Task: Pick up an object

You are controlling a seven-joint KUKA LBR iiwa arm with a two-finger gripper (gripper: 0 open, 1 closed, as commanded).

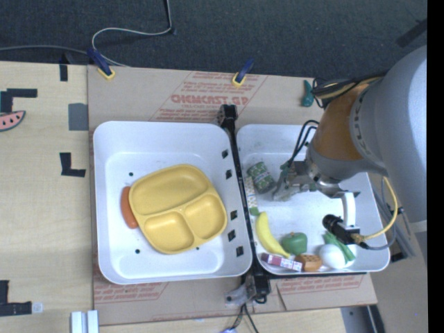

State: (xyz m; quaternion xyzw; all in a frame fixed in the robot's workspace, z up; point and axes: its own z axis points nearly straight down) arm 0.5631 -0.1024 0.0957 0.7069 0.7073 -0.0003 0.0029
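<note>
Pincer (283,186) low in right bin (368,259), beside green packet (260,177).

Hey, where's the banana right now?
The banana lies in the right bin, along its left wall toward the near edge, just left of the green pepper and below the gripper.

Light falls evenly from above — bright, with no hard glare. The two white bins (111,186) run near to overexposure, their walls losing detail. Just beneath the gripper (286,186) a soft grey shadow lies on the bin floor. The whole frame is slightly soft — small items below the gripper blur together.
</note>
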